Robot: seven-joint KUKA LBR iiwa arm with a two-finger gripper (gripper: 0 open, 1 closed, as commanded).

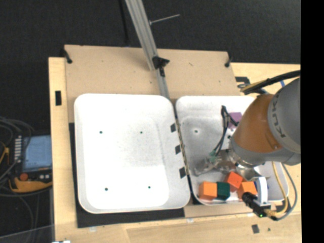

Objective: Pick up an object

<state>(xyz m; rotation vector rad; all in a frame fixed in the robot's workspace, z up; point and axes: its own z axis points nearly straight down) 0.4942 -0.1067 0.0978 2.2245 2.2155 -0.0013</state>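
Objects for picking lie crowded at the near end of the right bin point(188, 116): an orange block point(208, 190) touching a green block point(223, 190) on its right, then two more orange blocks, one point(234, 179) tilted just above the green one and another point(248, 187) beside it toward the bin's right wall. A purple piece point(235, 118) shows farther back, partly hidden behind the arm point(263, 128). The gripper point(212, 161) sits low in the right bin, just above and left of the block cluster; its dark metal parts blur together, so I cannot tell how far the fingers are apart or whether anything is between them. The left bin point(126, 151) lies alongside, on the wooden bench point(116, 70).
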